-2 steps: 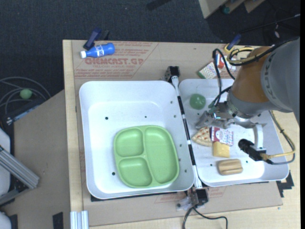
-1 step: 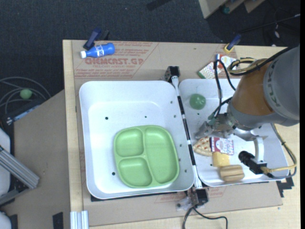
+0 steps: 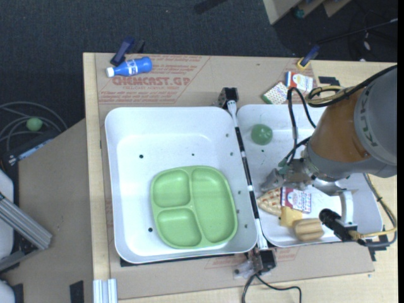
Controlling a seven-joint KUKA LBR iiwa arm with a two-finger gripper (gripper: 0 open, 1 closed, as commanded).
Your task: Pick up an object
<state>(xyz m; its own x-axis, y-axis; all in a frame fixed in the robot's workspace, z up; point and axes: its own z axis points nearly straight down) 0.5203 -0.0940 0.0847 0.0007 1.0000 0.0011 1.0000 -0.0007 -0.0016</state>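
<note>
End effector largely hidden under arm, state impossible to tell | packet at 6 o'clock, label unreadable | worktop print partly legible: "GENCAST".

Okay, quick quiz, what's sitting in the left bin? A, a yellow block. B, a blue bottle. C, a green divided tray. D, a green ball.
C: the green divided tray lies in the left bin; the green ball is in the right bin.

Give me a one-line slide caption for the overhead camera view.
Arm reaches into the right bin over mixed items near a green ball; a green divided plate sits in the left bin.
</note>
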